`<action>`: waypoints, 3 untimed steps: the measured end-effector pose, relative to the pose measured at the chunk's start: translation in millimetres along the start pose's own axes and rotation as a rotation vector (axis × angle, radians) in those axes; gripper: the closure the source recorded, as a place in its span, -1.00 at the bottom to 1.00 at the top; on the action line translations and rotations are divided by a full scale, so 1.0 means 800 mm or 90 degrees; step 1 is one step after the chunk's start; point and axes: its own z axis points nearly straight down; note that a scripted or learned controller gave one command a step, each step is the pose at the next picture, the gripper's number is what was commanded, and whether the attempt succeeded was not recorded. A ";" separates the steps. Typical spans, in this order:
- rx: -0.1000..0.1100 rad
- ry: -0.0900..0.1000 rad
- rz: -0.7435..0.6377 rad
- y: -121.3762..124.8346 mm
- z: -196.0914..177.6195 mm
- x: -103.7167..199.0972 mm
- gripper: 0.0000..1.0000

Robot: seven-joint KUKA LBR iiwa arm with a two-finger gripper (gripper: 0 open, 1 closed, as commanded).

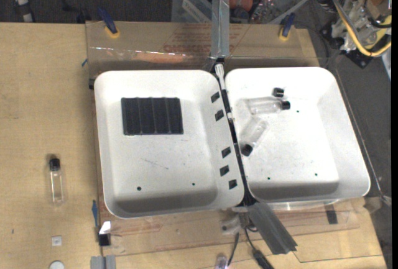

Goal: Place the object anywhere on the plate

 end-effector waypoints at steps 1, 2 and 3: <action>-0.001 0.001 -0.052 -0.036 0.000 0.017 1.00; -0.001 0.001 0.000 -0.093 0.000 0.022 1.00; -0.001 0.001 0.001 -0.123 0.000 0.034 1.00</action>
